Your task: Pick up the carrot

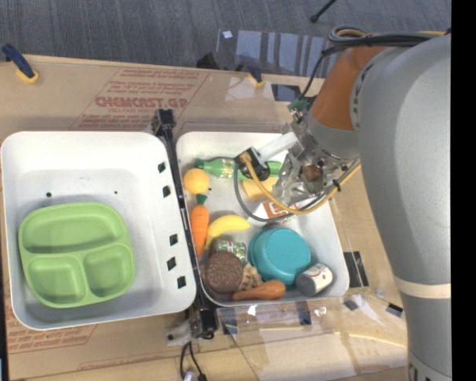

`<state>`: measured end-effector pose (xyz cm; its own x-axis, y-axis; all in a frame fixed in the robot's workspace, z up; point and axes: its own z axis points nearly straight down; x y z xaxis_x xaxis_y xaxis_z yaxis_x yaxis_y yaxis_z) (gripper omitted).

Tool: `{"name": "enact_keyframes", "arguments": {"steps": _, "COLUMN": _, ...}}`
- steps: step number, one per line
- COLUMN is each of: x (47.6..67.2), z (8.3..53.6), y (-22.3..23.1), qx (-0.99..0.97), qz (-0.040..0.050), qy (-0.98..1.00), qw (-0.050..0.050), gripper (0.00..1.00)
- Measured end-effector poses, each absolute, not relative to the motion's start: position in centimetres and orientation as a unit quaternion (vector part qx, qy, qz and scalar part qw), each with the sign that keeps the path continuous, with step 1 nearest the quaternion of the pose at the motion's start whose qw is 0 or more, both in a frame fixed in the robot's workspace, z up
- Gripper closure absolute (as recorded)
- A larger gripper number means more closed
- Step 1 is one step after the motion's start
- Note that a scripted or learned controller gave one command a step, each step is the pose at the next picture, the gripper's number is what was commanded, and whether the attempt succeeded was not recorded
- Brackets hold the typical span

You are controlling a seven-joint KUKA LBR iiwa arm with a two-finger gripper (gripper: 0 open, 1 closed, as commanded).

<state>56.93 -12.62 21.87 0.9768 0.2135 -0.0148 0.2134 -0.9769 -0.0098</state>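
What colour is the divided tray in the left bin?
Light green; the divided tray shows clearly in the camera view, lying in the left bin.

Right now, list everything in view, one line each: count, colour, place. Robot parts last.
bins: two, white, side by side on the bench
tray: one, green, three compartments, left bin
carrot: one, orange, right bin, along its left wall
lemon: one, yellow, right bin, above the carrot
banana: one, yellow, right bin middle
bottle: one, green, right bin top
bowl: one, teal, right bin lower right
patty: one, brown, round, right bin bottom
arm: one, grey with orange band, from the right
end effector: one, over the right bin's upper part
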Motion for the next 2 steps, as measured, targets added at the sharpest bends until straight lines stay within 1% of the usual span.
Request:
{"name": "enact_keyframes", "arguments": {"steps": 1, "x": 60.12, "z": 8.9, "y": -9.25, "qx": -0.994, "qz": 0.0065, "qy": -0.113, "qw": 0.003, "gripper": 1.0}}
{"name": "enact_keyframes", "arguments": {"steps": 2, "x": 60.1, "z": 9.04, "y": -9.44, "qx": -0.994, "qz": 0.0064, "qy": -0.112, "qw": 0.002, "gripper": 0.0}}
